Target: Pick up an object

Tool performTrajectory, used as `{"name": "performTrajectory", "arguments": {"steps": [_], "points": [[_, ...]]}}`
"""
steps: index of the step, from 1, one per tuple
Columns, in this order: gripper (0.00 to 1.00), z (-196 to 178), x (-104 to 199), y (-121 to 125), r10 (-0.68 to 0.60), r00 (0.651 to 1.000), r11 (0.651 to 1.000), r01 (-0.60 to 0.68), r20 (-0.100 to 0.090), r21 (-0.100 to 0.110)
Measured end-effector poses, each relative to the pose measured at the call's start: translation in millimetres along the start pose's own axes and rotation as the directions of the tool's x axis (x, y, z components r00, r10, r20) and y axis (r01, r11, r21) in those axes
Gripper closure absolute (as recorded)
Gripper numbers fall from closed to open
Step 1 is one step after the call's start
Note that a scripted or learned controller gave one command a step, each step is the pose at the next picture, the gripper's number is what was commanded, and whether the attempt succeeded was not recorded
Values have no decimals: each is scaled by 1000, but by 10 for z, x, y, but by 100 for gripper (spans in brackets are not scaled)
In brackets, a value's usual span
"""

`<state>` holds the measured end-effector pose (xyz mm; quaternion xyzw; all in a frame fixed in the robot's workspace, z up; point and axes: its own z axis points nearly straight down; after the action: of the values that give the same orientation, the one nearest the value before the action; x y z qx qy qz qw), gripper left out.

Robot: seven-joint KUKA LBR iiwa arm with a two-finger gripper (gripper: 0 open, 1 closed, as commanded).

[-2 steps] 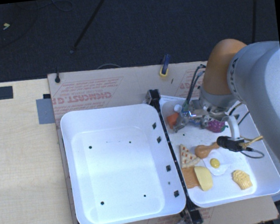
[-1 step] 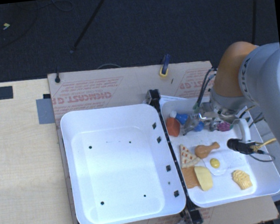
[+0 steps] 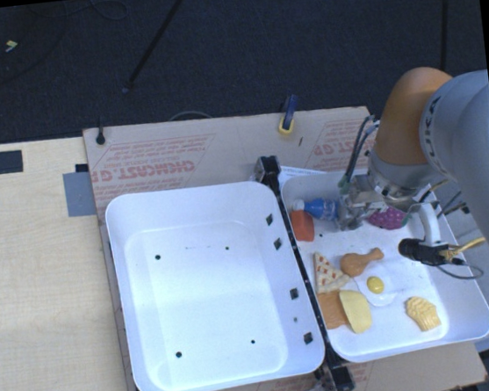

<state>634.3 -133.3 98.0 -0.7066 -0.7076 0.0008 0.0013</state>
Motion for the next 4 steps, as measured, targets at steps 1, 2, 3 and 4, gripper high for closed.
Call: {"name": "performTrajectory", "arguments": {"steps": [1,2,3,4], "points": [[100,109,529,-622,-1,1000,1000,1,-2,2],[100,-968,1318,-79,-7,1000,1000,7,-3,-16],[100,-3287,1083,103,0,1000,1000,0,2,-20],[100,-3841,985,88,-3,1000,1000,3,1,-8]]}}
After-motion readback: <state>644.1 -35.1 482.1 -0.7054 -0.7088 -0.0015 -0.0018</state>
